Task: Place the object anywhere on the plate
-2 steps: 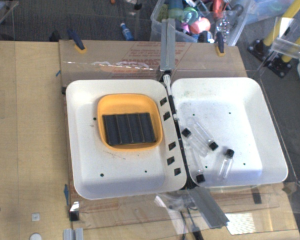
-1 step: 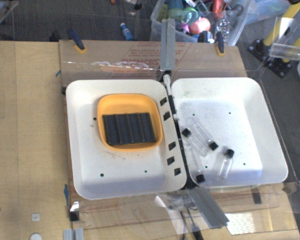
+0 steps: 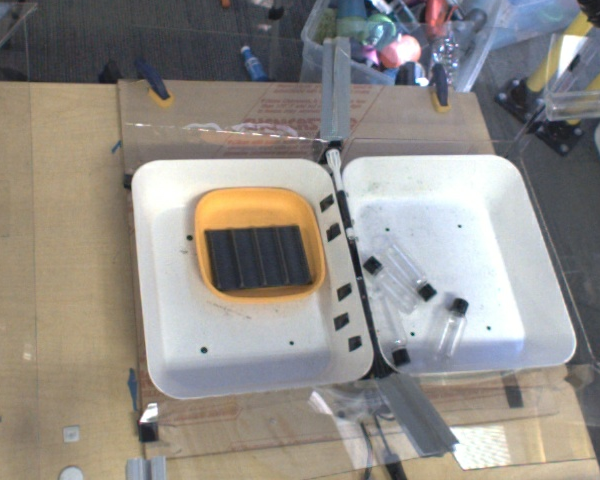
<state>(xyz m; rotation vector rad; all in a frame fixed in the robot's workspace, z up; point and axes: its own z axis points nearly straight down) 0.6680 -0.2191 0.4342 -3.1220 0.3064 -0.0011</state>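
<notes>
Orange plate sits in the left bin, with a dark ribbed block lying on it. Clear vials with black caps lie loose in the right bin, near its left side. Can't tell the end effector's state. Judging by layout: pick step not started. Next move calls for a descent onto one vial, then transfer left over the plate.
</notes>
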